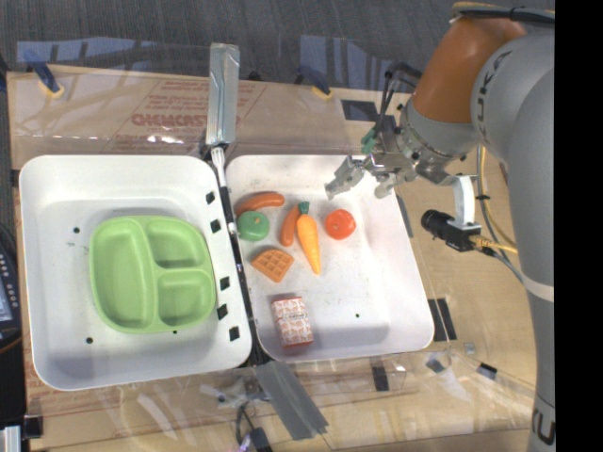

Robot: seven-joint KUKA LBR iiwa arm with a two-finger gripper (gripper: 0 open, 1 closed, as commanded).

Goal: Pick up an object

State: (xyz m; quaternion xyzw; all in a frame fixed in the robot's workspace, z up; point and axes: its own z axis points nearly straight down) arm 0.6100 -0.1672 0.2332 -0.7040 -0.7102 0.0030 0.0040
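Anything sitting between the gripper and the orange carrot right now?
No: in the camera view only bare white bin floor separates the gripper from the carrot. The red tomato sits just right of that line.

No legible text or labels.

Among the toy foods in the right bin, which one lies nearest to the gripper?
The round red tomato, just below the gripper. The carrot, sausage and waffle lie farther left.

A wooden bench [471, 347] under clear plastic sheet and tape strips [287, 398]; dark grey carpet [141, 8] lies beyond it.
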